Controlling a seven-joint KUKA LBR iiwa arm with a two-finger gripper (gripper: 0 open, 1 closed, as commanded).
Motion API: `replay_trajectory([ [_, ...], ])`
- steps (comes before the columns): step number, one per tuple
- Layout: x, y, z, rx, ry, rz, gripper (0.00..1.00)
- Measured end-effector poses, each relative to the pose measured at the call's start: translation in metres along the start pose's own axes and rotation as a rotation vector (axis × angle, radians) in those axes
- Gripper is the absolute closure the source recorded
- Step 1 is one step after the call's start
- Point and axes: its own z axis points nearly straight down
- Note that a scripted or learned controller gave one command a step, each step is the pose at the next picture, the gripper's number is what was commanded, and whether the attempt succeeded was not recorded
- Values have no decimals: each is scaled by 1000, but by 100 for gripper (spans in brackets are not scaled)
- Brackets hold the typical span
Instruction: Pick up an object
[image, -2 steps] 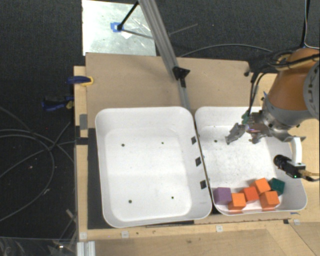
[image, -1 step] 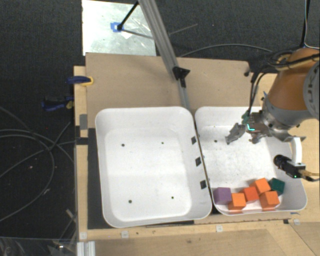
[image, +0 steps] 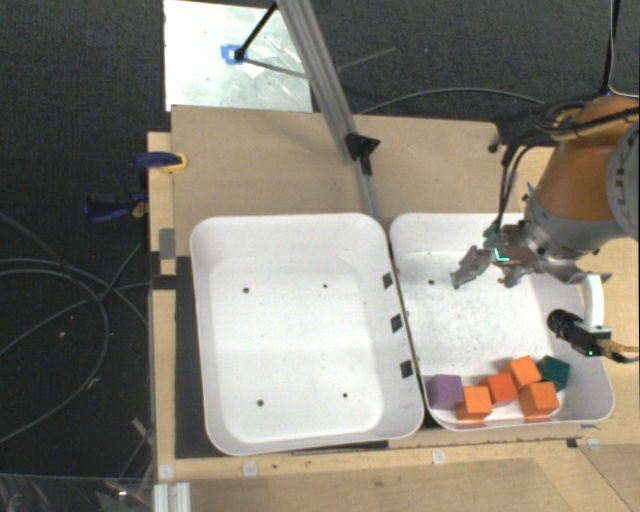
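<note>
The gripper (image: 487, 270) is hanging over the upper part of the right bin (image: 440, 235) with its fingers spread apart and nothing between them. The blocks are sitting well apart from it along the bin's near edge — a purple block (image: 445, 389), orange blocks (image: 503, 388) and a dark green block (image: 555, 371) — bunched close together.

Two white bins side by side on a bench (image: 300, 160), left bin (image: 290, 330) bare-floored, right bin (image: 450, 310) holding a purple block (image: 445, 389), orange blocks (image: 508, 387) and a dark green block (image: 555, 371) clustered at its near edge, with the gripper (image: 490, 268), fingers spread, over its far half.
</note>
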Motion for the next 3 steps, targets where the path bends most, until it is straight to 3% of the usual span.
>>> replay_trajectory([
  [3,0,0,0,0,0,0,0],
])
